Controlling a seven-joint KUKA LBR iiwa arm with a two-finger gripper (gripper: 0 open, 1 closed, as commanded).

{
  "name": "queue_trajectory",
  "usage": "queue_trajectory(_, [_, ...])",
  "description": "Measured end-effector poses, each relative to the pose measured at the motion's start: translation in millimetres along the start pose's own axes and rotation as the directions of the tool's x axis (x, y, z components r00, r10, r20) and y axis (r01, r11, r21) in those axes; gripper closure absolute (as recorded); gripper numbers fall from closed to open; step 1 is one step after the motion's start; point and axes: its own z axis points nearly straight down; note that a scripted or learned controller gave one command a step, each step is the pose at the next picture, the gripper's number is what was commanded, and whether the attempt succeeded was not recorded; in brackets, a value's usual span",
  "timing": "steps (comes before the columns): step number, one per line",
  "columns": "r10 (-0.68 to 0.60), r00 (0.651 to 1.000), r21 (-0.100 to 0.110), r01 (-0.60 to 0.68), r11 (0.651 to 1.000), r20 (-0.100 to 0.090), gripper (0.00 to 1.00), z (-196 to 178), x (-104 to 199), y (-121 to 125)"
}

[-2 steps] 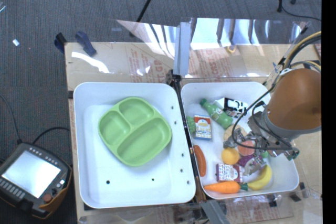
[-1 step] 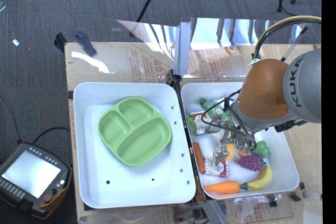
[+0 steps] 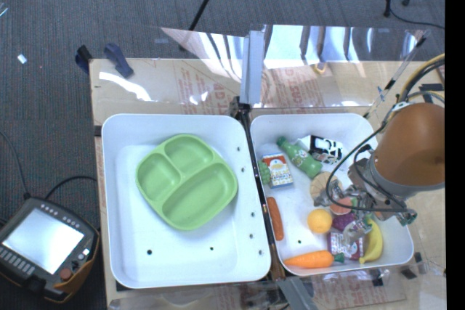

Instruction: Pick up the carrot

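Note:
The carrot is orange and lies flat along the front wall of the right bin. My gripper hangs below the arm's orange band, over the right side of that bin. It sits up and to the right of the carrot, above a cluster of small items, and cables and the wrist cover much of it. Nothing shows between it and the carrot.
Beside the gripper lie an orange ball, a purple packet and a banana. A red sausage, a small box, a green bottle and a black-and-white toy lie further back. The left bin bears a green divided plate.

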Motion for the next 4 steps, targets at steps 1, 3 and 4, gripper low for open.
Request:
queue_trajectory(1, [-0.437, 0.899, 0.002, 0.437, 0.899, 0.003, 0.0, -1, 30, -85])
queue_trajectory(3, [-0.361, 0.932, -0.011, 0.361, 0.932, -0.016, 0.0, -103, 37, -129])
queue_trajectory(4, [0.128, 0.992, -0.001, -0.128, 0.992, -0.006, 1.0, -190, -81, 1])
